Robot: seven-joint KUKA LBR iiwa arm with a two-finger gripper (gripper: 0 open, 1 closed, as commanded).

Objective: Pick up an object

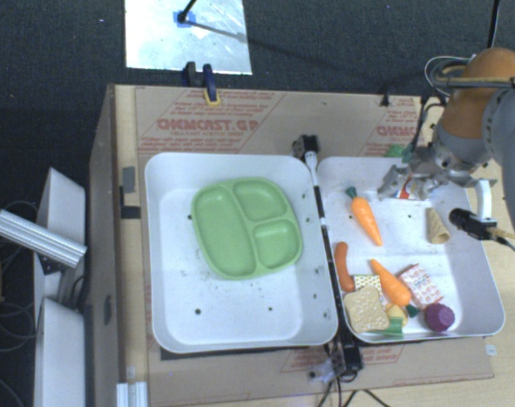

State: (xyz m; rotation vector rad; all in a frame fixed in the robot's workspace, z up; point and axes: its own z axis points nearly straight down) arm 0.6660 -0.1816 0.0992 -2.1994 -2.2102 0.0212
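Tabletop [240, 121] of brown board, bearing two white bins side by side. Left bin [176, 312] holding a green divided plate [244, 227]. Right bin [478, 299] scattered with toy food: carrot [365, 217] near its far-left part, second carrot [390, 283] lower down, red sausage [344, 265] by the left wall, cracker [366, 309], cone [435, 225], purple ball [438, 316]. Grey arm [482, 117] over the far right corner. Tool [407, 181] low above the bin's far edge, beside something red; spread or pressed together, impossible to tell.
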